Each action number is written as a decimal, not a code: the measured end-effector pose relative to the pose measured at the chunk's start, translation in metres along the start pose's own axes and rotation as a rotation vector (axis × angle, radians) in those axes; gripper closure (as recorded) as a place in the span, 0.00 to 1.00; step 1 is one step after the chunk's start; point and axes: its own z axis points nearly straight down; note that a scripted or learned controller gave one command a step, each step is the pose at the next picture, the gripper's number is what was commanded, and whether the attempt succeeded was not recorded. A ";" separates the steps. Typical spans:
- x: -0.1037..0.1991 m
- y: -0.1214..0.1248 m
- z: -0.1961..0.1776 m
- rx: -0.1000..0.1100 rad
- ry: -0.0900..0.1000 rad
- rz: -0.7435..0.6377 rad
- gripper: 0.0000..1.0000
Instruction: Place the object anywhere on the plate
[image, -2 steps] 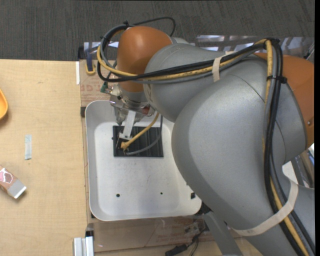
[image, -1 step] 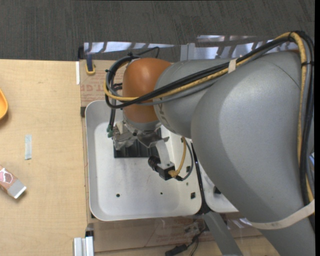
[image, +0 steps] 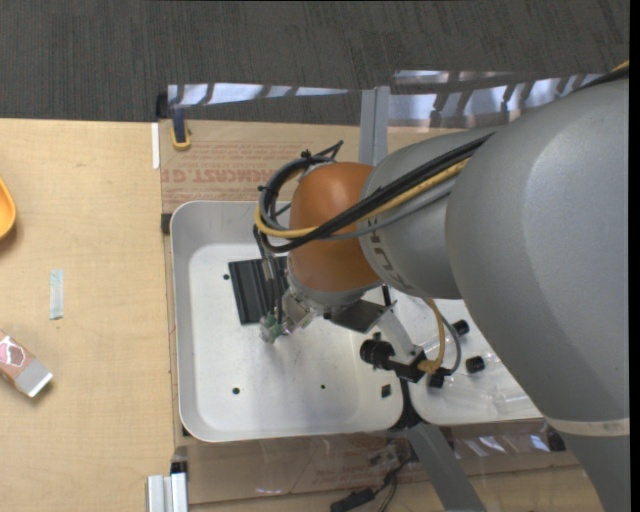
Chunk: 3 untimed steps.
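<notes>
Camera view: the grey arm with its orange band (image: 330, 230) reaches in from the right and fills the right half of the frame. Its gripper (image: 280, 318) is down over the floor of the left shallow white bin (image: 185, 300), a little left of centre. Whether the gripper is apart or closed cannot be told from this slant, because the wrist covers it.

A small greenish bit (image: 268, 331) shows right at the tip. It may be the task's object, but it is too small to tell, and nothing shows that it is gripped. A flat black ribbed rectangular piece (image: 250, 290) lies touching or just beside the tip, on its upper left. It could be a thing in the bin or a part of the tool.

Where the plate lies I cannot tell, as the arm's bulk covers much of both bins.

The step in hand looks like the pick. To do it well, the tip should sit square over the greenish bit, clear of the black piece, and close before lifting. The lift should then be straight up, so the bin's raised rim does not catch the load on the way to the plate.
</notes>
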 end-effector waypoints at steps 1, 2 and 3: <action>0.027 -0.057 0.001 0.004 0.000 0.505 1.00; 0.075 -0.018 0.001 0.002 -0.001 0.339 1.00; 0.074 -0.018 0.001 0.002 -0.001 0.339 0.00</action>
